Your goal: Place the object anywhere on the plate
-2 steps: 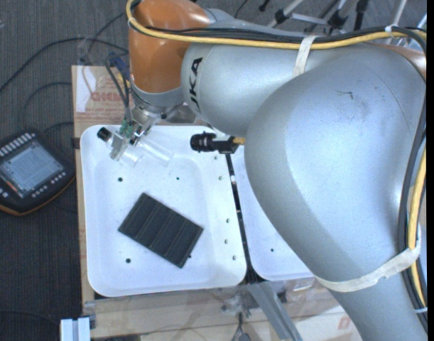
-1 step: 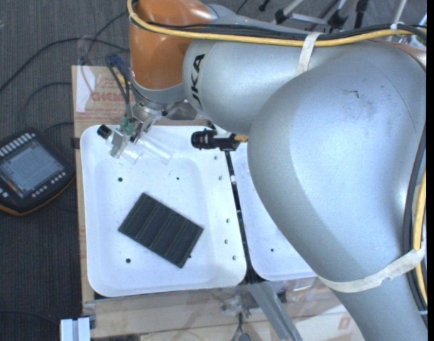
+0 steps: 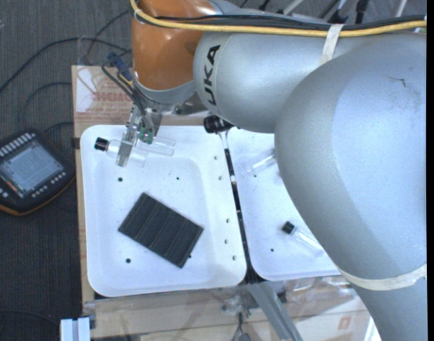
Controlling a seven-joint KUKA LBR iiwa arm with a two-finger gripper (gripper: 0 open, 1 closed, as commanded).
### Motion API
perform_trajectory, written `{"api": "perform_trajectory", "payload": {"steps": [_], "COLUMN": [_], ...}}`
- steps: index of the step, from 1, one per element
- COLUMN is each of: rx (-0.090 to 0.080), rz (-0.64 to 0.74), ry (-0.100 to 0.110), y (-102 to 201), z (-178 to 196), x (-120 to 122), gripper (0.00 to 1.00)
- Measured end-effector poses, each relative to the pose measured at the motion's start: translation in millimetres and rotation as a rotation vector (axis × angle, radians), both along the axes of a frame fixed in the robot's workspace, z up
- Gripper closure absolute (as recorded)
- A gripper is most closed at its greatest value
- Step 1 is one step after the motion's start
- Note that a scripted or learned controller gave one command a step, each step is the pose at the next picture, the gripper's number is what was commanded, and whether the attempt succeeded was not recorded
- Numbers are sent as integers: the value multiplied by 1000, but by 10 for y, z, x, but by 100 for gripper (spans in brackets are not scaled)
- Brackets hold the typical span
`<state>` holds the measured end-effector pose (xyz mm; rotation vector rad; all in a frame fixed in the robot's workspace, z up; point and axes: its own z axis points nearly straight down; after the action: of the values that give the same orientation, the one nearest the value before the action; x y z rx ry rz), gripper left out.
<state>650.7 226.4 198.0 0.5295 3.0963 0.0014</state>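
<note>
A dark ribbed rectangular plate lies flat in the left bin, towards its front. A clear tube with a black cap lies crosswise near that bin's far left corner. My gripper hangs below the orange band, right over the middle of this tube and hiding part of it. From this angle I cannot make out whether the tube sits in its grasp. The tube is well clear of the plate, towards the back of the bin.
The right bin holds a second clear tube with a black cap and another clear piece near its far edge. The big grey arm covers much of that bin. A teach pendant lies on the floor to the left.
</note>
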Motion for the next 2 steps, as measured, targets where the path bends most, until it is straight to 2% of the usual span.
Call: {"api": "perform_trajectory", "payload": {"steps": [1, 2], "rx": [1, 2], "rz": [344, 852], "ry": [-4, -6], "y": [71, 74], "z": [747, 1806], "x": [30, 181], "gripper": [100, 100]}}
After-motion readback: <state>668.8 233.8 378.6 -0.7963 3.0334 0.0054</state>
